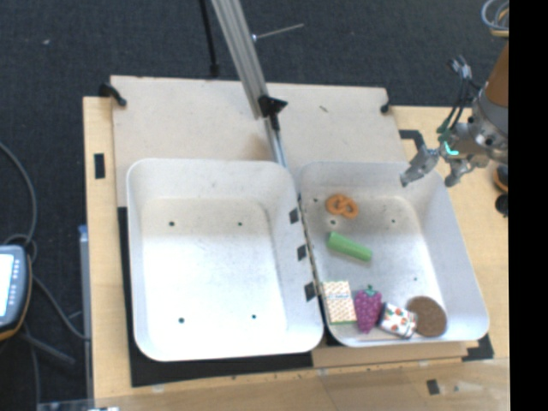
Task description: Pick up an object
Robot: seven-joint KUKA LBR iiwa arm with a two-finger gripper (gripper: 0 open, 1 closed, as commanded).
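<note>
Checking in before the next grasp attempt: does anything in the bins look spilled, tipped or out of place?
Nothing stands out. The pretzel, green block, small box, purple grapes, patterned packet and brown disc all lie inside the right bin. The gripper hangs open above its far corner.

Single fixed camera above counter (103, 229), angled downward, mid-distance; both bins in frame, arm entering from right.

A robotics lab: a plywood bench (98, 229) on dark carpet, two white bins (214, 255), a metal camera pole (244, 50), loose cables (21, 204).
</note>
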